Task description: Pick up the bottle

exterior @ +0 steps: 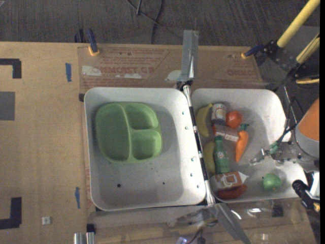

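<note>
At the near edge of the right bin [277,99], close to its near-left corner, a small carton [228,179] lay on top of a red item [232,191], and a green apple [271,181] sat toward the near-right corner. Just beyond the carton stood the bottle [221,155], green with a pale label, lying along the bin's left wall with its cap pointing to the far edge and a banana [208,156] wedged between it and the wall. To its right a carrot [241,143] lay apart from it by a narrow gap. Farther still came a tomato [233,119], a small can [219,112] and a second banana [202,120] toward the far-left corner.

The gripper [265,155] hung over the middle-right of that bin, well clear of the bottle, its metal fingers spread and nothing between them. The left bin [137,197] carried a green divided plate [129,131].

The step in hand looked like the approach, with the grasp not yet begun. The next move would call for travelling left across the bin, lining the fingers across the bottle's narrow width, and descending without catching the carrot or carton.
</note>
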Controlling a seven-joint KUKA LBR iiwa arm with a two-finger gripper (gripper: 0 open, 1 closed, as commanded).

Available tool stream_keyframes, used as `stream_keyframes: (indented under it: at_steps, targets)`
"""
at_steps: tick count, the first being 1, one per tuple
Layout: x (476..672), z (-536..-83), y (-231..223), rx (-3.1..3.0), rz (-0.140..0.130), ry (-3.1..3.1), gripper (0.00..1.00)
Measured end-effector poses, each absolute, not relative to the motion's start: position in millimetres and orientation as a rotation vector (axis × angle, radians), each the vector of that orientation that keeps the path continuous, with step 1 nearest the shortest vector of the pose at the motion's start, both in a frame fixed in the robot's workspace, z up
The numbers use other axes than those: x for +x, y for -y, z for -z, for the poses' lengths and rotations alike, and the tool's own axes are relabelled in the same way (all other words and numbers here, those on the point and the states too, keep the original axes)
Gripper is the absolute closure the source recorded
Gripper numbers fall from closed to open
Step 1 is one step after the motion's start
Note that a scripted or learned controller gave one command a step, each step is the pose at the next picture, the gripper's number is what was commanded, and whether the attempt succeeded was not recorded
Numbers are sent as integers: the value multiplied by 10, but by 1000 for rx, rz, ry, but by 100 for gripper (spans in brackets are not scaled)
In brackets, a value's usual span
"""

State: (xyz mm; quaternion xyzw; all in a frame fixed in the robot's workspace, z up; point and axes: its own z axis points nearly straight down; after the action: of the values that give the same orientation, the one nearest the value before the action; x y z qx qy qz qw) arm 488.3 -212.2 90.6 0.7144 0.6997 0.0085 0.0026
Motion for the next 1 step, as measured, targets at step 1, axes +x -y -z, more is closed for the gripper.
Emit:
stream_keyframes:
  at_steps: [1]
  targets:
    - [4882, -906, 2122, 2242, -27, -2193, 0]
